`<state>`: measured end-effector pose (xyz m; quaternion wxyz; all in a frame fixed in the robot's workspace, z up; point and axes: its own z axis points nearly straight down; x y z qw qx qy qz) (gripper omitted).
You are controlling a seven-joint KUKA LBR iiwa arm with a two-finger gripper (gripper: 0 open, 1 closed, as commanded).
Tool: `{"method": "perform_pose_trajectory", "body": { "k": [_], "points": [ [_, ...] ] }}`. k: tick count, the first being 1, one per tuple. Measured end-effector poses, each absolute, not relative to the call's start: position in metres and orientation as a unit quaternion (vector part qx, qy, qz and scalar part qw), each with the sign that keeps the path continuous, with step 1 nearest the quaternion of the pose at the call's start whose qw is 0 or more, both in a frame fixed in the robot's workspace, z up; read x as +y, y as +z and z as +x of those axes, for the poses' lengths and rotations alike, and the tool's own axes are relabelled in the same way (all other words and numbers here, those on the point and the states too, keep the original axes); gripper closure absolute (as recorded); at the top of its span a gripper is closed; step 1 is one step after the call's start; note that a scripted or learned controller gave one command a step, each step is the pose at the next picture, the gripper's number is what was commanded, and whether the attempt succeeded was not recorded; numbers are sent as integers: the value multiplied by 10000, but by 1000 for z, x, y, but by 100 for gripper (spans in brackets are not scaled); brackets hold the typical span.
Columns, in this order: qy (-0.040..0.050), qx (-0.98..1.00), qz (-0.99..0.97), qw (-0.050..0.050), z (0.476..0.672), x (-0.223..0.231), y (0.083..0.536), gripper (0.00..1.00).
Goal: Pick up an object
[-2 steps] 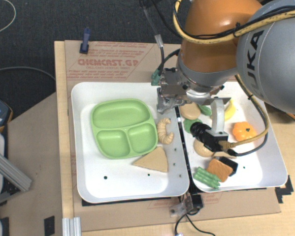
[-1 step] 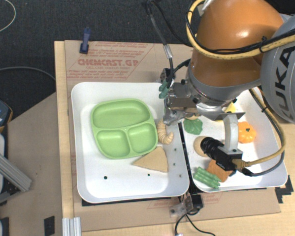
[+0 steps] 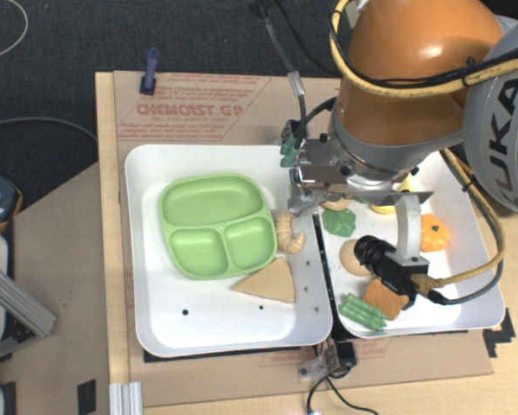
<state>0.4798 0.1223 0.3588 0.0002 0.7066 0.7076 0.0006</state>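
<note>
My gripper (image 3: 305, 195) hangs below the big orange wrist, over the divide between the two bins. A ridged beige pastry (image 3: 287, 233) lies just below it, at the right edge of the left bin (image 3: 142, 258). Nothing shows between the gripper's metal parts. In the right bin (image 3: 476, 311), close to the gripper, lie a green leafy piece (image 3: 338, 223) and a small beige piece (image 3: 335, 203). The arm hides much of that bin.
A green divided plate (image 3: 214, 226) fills the middle of the left bin, with a tan wedge (image 3: 270, 283) at its lower right. The right bin also holds an orange item (image 3: 435, 233), a yellow item (image 3: 385, 207), a beige disc (image 3: 351, 256), a brown slice (image 3: 385, 297) and a green pod (image 3: 362, 312).
</note>
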Motion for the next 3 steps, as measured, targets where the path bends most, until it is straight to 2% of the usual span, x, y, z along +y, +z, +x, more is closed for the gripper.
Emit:
{"method": "perform_pose_trajectory", "body": {
  "k": [3],
  "points": [
    [24,7082,7060,21,481,124,389,100]
  ]
}}
